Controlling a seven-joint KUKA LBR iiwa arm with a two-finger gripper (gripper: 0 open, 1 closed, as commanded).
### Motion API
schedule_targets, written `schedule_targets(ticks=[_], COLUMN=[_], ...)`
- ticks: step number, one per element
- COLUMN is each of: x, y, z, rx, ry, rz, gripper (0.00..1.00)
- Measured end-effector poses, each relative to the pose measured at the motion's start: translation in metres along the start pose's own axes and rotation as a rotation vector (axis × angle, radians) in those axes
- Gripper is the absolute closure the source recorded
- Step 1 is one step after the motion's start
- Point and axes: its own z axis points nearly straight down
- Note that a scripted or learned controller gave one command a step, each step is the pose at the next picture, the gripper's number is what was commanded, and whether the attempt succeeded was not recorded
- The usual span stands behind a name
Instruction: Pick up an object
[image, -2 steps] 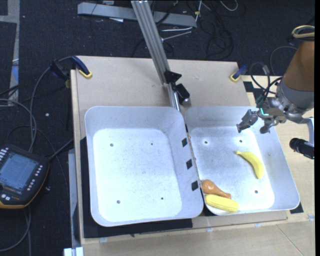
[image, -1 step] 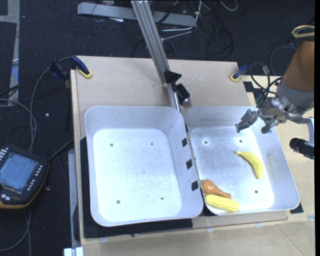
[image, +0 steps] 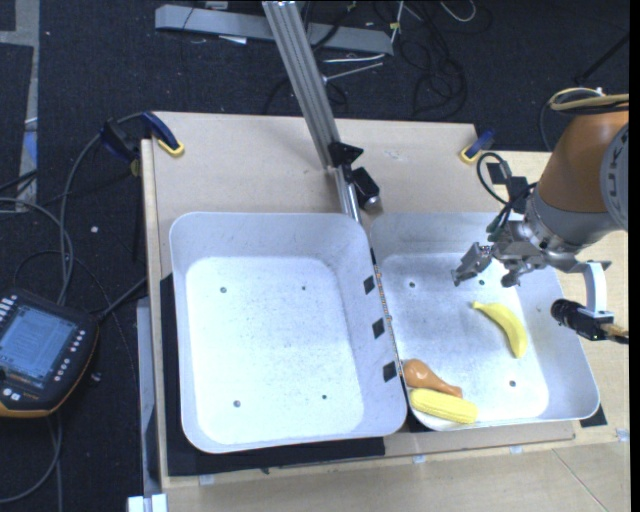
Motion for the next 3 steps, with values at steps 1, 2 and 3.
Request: schedule_targets(ticks=[1,2,3], x=[-0.008,-0.008,-0.008], y=[-0.006,-0.006,-0.006], z=[0.056,0.068,0.057], rx=[0.001,-0.003,-0.005], ry=[0.0,-0.001,-0.001], rz=[0.001,0.0,0.0], gripper=[0.0,0.0,1.0])
